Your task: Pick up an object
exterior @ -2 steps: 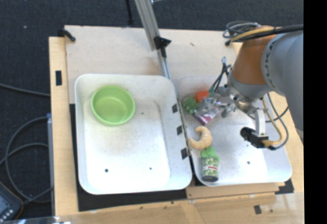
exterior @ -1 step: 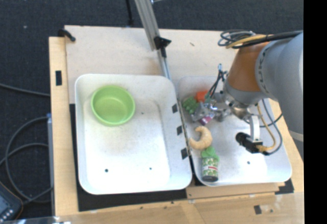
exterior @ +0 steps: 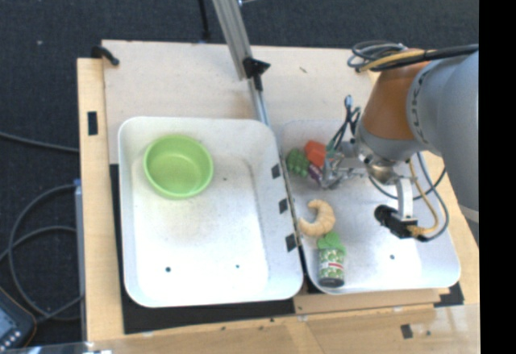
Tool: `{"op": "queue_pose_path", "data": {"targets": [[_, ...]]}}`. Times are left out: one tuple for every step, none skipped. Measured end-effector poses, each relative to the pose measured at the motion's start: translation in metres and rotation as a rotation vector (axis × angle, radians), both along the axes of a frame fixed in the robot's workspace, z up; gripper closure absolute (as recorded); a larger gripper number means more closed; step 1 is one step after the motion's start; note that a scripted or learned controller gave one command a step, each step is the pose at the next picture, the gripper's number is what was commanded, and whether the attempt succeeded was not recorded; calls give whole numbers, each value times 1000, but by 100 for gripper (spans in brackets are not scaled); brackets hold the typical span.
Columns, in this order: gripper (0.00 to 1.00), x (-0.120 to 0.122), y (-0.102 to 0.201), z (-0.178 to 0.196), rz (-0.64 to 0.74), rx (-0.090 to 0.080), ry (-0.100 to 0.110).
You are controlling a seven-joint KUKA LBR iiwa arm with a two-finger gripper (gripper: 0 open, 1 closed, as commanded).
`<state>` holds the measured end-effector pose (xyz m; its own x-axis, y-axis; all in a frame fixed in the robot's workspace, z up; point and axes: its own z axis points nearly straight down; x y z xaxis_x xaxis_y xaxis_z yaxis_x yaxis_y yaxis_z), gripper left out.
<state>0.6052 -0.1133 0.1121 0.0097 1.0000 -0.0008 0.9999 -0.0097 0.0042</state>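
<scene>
The gripper (exterior: pixel 329 175) is low in the right bin (exterior: pixel 427 264), right of frame centre, its tip beside a small green object (exterior: pixel 297 163) and an orange-red one (exterior: pixel 315 152); whether its jaws are apart or together cannot be told. Just below lie a croissant-shaped toy (exterior: pixel 318 218) and a green-lidded jar (exterior: pixel 330 259), while a green bowl (exterior: pixel 178 166) sits upper left in the left bin (exterior: pixel 201 264).

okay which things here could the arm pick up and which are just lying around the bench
Could be picked up:
- green bowl, left bin
- croissant, right bin
- green bottle, right bin
- green and orange pieces by the gripper

Just lying about:
- metal pole
- cables
</scene>
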Motion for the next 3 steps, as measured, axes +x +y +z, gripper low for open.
{"op": "queue_pose_path", "data": {"targets": [[100, 4, -3, 44, 3, 0, -1], [100, 5, -5, 109, 13, 0, -4], [100, 9, -11, 154, 12, -1, -3]]}}
